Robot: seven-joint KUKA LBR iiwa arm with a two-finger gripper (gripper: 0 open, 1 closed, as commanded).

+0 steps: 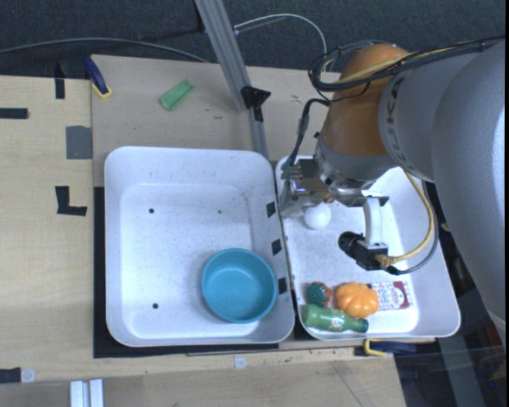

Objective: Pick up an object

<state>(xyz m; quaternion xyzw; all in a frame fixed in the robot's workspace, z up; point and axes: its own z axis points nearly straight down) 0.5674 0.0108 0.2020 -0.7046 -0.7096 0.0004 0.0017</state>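
My gripper point(303, 195) hangs low over the far left part of the right bin point(437, 312), under the grey arm with its orange band. A small white ball point(317, 217) lies right below the gripper's tip, touching or almost touching it; I cannot tell whether it sits between the fingers. At the near end of the same bin lie an orange pumpkin-like toy point(356, 298), a green toy vegetable point(329, 319), a small red and green piece point(317, 293) and a red and white packet point(395, 295).
The left bin point(136, 176) holds a blue bowl point(237, 285) at its near right corner. A green block point(176, 95) lies on the bench behind the bins. A grey pole point(229, 49) slants up from the bins' far edge. Black cable loops hang by the wrist.
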